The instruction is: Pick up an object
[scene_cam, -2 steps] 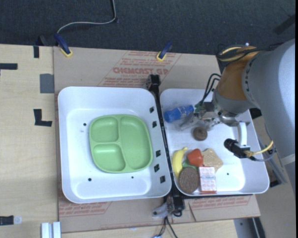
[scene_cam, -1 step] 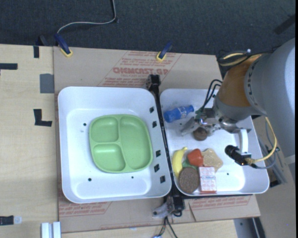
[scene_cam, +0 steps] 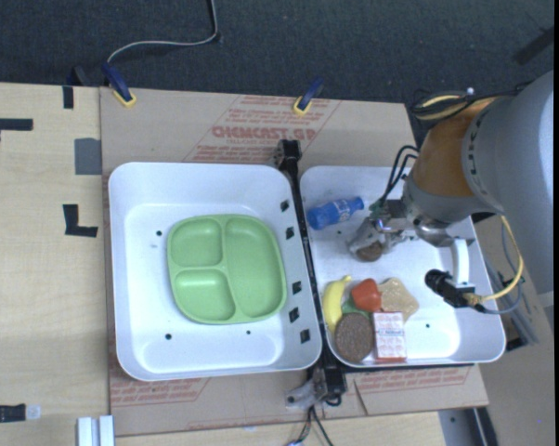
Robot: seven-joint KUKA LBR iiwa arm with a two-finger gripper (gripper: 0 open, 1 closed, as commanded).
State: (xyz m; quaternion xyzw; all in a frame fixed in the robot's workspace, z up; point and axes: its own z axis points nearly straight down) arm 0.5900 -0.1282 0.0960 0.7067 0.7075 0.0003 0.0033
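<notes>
Food items are clustered at the lower edge of the right bin: a brown disc, a packet, a banana and a tomato, probably left as pick targets. Higher up, the gripper is lowered over the bin floor from the frame's right; its finger state cannot be told. Farther up, a blue bottle is lying. A green plate is kept in the left bin.
</notes>
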